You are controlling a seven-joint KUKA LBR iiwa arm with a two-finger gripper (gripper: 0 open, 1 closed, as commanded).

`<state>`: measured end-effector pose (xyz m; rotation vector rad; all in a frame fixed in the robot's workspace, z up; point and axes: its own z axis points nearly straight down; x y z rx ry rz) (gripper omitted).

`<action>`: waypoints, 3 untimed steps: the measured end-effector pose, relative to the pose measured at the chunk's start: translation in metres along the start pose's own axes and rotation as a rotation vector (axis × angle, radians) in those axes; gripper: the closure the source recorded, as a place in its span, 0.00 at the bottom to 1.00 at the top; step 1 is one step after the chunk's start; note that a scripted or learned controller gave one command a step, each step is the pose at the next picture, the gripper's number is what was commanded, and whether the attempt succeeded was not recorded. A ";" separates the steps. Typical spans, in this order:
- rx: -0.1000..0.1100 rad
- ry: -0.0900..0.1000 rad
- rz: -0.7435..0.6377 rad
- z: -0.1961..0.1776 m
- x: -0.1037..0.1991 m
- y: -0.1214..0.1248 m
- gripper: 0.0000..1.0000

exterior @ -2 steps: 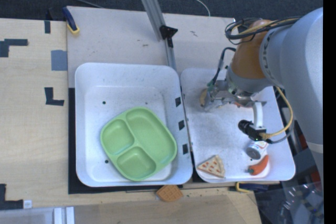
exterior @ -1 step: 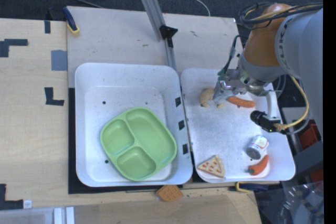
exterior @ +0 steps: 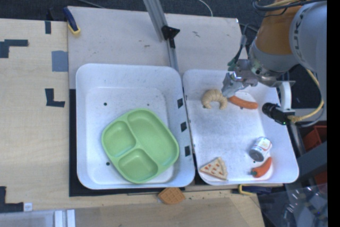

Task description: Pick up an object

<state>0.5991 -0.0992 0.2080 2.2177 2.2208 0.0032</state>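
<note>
Near the right bin's (exterior: 240, 180) front wall lie a sandwich wedge (exterior: 214, 168), can (exterior: 260, 148) and chili (exterior: 263, 167), bare floor beyond them, then the croissant (exterior: 213, 98) just left of the hand (exterior: 232, 86), whose grip I cannot tell.

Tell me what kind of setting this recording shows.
Probably a robotics lab bench for pick-up trials: two white bins side by side, toy food such as a croissant and sandwich wedge, a green divided plate, and loose cables.
</note>
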 end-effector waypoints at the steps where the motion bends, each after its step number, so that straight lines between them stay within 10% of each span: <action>1: 0.004 0.003 -0.006 -0.006 0.063 -0.005 1.00; 3: 0.007 0.003 -0.006 -0.004 0.171 -0.038 1.00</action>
